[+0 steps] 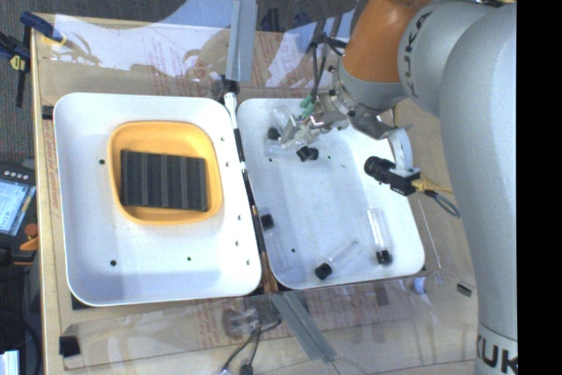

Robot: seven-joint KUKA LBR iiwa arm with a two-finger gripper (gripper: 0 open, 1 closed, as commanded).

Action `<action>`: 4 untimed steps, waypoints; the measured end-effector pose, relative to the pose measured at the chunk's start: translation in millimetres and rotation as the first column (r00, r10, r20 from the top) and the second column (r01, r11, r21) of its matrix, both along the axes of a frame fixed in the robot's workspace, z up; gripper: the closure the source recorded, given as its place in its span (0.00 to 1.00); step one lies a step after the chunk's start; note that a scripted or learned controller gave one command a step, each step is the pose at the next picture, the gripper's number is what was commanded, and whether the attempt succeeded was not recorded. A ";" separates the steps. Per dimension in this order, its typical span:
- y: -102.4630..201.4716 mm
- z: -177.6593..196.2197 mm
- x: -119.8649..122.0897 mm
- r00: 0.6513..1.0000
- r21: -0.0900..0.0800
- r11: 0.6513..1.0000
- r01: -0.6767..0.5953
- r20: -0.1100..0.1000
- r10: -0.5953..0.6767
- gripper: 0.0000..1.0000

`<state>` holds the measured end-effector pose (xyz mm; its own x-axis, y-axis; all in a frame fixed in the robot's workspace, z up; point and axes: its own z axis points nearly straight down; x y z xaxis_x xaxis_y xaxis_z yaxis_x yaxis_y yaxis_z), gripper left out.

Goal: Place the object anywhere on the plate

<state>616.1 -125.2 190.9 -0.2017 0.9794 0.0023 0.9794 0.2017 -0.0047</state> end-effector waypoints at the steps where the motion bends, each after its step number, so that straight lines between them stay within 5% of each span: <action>1: 41.1 42.0 -1.7 0.975 -0.002 0.975 -0.220 0.005 0.220 1.00; 2: 38.6 0.5 4.0 0.869 0.000 0.869 -0.494 0.002 0.494 1.00; 3: 64.2 1.7 26.6 0.729 -0.003 0.730 -0.684 0.006 0.684 1.00; 4: 87.2 0.4 8.7 0.648 0.001 0.648 -0.761 0.003 0.761 1.00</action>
<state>624.8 -38.1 191.2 -0.8765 0.4814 0.0030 0.4814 0.8765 -0.0017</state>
